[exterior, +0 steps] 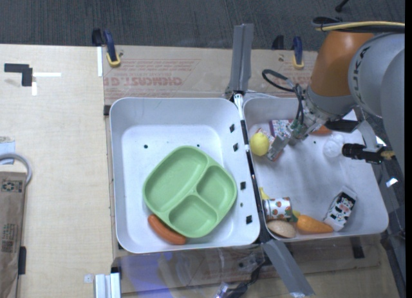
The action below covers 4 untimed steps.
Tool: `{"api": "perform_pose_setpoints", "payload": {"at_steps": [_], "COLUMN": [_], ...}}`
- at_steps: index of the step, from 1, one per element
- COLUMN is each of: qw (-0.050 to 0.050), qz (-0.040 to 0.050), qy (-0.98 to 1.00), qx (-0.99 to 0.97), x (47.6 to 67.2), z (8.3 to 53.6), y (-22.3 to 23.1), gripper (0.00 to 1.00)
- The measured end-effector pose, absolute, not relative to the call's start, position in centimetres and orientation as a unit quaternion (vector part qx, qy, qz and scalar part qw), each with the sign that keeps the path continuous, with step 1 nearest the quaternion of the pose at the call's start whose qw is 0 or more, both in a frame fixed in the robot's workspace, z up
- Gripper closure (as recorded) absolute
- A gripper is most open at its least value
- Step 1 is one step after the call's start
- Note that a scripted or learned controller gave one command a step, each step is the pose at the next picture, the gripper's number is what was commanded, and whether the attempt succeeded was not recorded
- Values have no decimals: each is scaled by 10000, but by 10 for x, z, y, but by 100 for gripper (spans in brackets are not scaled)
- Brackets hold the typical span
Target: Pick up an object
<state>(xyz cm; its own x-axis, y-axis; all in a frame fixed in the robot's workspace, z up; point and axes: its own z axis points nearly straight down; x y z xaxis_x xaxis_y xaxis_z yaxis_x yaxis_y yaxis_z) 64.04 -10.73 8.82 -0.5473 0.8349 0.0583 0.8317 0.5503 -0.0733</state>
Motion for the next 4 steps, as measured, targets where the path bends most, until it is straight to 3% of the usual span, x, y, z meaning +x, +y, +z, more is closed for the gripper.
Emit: {"api": "perform_pose_setpoints", "payload": {"at_steps": [1, 2, 3, 4], "qw": [433, 459, 60, 14], "qz": [171, 195, 47, 4], "qy": [-8627, -8630, -9012, -9383], "qx": [-5036, -5027, -4333, -3459], "x": [641, 640, 648, 605], "z": [88, 93, 90, 89], "y": [-106, -106, -104, -166], "gripper": [0, 100, 100, 100]}}
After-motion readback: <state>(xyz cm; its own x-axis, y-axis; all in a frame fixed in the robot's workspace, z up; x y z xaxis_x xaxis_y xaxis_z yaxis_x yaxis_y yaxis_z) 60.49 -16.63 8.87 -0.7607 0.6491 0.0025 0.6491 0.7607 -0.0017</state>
